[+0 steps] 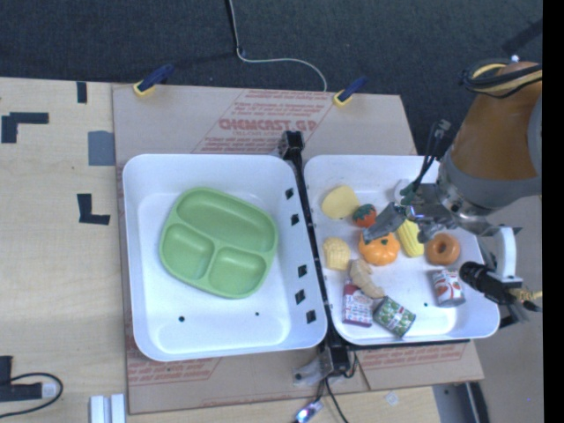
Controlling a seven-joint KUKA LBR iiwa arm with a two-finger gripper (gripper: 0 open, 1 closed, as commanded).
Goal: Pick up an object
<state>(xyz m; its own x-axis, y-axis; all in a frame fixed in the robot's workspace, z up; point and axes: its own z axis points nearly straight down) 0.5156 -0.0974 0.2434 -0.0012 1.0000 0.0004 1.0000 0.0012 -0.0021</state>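
gripper: gripper [394, 222] low over right bin [480, 324], can't tell if fingers are apart or closed, nothing seen between them
arm: grey arm [493, 161] with orange band comes in from 3 o'clock, covers the bin's right upper part
orange fruit: orange fruit [379, 250] just at 6 o'clock of gripper, touching or nearly, can't tell which
tomato: small red tomato [365, 214] at 10 o'clock of gripper, close
corn: yellow corn [410, 238] at 4 o'clock, just beside orange fruit
donut: brown donut [441, 249] at 3 o'clock of corn
lemon: yellow lemon [339, 202] at 9 o'clock of tomato
yellow piece: pale yellow piece [337, 254] at 9 o'clock of orange fruit
potato: tan potato [366, 279] at 6 o'clock of orange fruit
carton: pink carton [357, 307] near bin's front edge
green can: green can [393, 316] beside carton at 3 o'clock
red can: red-white can [448, 287] at 6 o'clock of donut
left bin: left bin [150, 324] holds green divided plate [217, 241]
surface: cardboard-covered surface [256, 126] under both bins
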